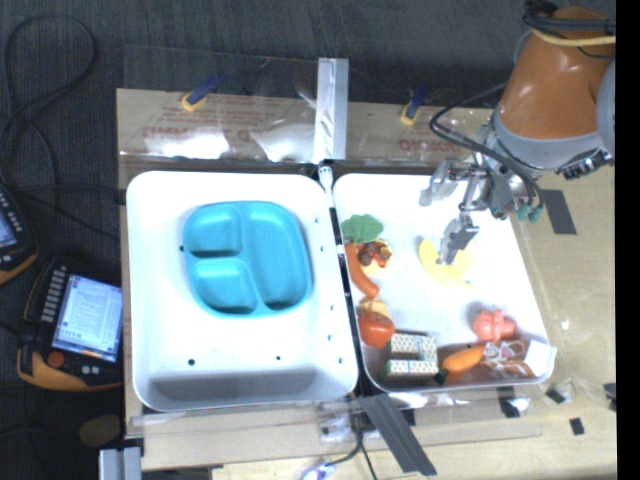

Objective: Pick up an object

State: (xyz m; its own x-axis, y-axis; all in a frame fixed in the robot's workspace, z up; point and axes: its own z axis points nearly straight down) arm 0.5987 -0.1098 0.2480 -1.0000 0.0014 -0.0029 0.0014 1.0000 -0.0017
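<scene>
Dark carpet floor (pixel 250 13) surrounds a tan bench (pixel 585 298); black cables (pixel 40 68) trail left.

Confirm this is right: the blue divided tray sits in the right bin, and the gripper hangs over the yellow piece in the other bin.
Wrong bin: the camera view shows the blue divided tray in the left bin. The gripper does hang over the yellow piece in the other, right bin.

Grey arm (pixel 600 118), orange band (pixel 555 78), metal fingers (pixel 460 236)
</scene>
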